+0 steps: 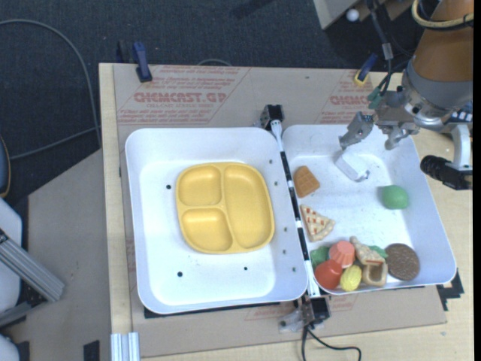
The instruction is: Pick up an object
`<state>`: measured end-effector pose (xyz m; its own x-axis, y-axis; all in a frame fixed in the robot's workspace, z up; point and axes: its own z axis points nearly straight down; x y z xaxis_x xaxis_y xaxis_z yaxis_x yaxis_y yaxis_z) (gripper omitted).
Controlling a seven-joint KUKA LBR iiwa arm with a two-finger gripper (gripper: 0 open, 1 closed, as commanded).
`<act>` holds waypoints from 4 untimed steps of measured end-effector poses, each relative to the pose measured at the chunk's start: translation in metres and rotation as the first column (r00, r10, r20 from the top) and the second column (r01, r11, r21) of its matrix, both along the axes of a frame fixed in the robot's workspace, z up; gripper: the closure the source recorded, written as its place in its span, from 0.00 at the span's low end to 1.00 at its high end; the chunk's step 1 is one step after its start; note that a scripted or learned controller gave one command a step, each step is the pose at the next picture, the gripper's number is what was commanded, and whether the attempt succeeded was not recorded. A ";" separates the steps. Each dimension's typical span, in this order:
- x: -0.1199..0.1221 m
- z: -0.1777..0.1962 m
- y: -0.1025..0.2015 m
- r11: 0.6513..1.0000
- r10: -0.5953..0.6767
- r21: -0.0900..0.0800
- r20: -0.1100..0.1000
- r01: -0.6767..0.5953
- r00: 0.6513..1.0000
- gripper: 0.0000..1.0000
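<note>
Honestly, nothing's been grabbed yet

So the gripper [373,130] hangs over the top of the right bin [440,235], fingers spread wide with only air between them. One finger [355,134] sits at about 9 o'clock from the wrist, the other [397,135] toward 3 o'clock. Nothing pinched.

Closest candidate looks like the green ball [394,197], down at roughly 5 o'clock from the fingertips, sitting alone on bare white floor, apart from everything else. That's probably the easy pick. The cracker [305,180] lies at about 8 o'clock from the gripper, close by the bin's left wall, which makes it awkward. The pizza slice [318,223] is further down at 7 o'clock. Everything else is heaped in the bottom corner: cookie [403,261], the red piece [328,274] and a few more toys, all touching.

To do this step well, the arm should probably center over one lone item before it drops, keep the fingers open until they straddle it, and close low enough to catch the widest part. A round ball will likely squirt out if squeezed off center. Going for the heap risks pinching two things or none. The small clear-looking bit [353,168] just below the fingers is hard to make out.

The left bin [143,201] holds a yellow tray [224,206], well apart from the action.
</note>
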<state>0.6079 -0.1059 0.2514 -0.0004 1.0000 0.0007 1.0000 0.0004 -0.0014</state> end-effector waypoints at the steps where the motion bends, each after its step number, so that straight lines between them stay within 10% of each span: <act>1: -0.086 -0.068 0.050 1.000 0.000 0.000 -0.001 0.000 1.000 0.00; 2: -0.112 -0.165 -0.001 1.000 -0.003 -0.001 0.002 0.003 1.000 0.00; 3: -0.129 -0.167 0.010 1.000 -0.001 0.000 0.000 0.001 1.000 0.00; 4: -0.066 -0.151 -0.044 1.000 -0.001 -0.002 0.003 0.001 1.000 0.00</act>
